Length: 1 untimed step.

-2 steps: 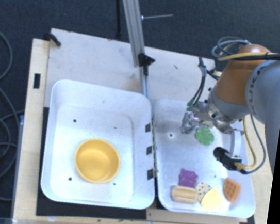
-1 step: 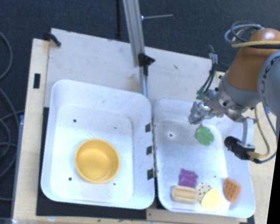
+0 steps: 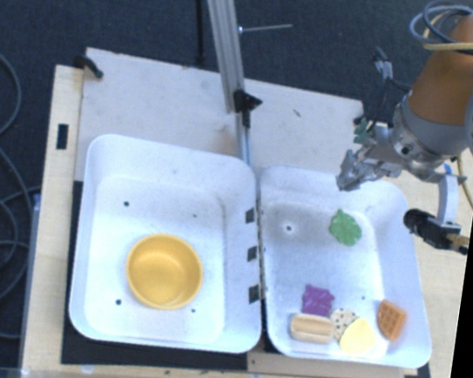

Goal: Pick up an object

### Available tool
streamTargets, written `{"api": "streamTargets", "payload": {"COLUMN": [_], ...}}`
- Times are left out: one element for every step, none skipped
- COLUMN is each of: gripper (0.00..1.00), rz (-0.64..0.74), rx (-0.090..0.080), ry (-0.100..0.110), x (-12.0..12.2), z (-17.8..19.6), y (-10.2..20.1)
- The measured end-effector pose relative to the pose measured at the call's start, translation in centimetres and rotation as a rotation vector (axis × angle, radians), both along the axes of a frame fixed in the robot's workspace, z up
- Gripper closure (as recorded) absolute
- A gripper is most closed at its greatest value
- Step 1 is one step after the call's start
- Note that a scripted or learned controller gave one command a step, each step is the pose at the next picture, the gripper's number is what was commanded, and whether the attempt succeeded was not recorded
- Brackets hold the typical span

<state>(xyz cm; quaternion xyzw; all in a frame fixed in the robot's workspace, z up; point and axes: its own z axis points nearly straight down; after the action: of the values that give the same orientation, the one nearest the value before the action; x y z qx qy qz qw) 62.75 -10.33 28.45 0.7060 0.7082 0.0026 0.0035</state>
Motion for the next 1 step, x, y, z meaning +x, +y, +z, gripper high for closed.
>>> {"api": "streamTargets", "payload": {"gripper": [1.0], "rz": [0.004], "rx": [0.001], "ry": [0.006], "x": [0.5], "z": [0.06], "y": [5.27]}}
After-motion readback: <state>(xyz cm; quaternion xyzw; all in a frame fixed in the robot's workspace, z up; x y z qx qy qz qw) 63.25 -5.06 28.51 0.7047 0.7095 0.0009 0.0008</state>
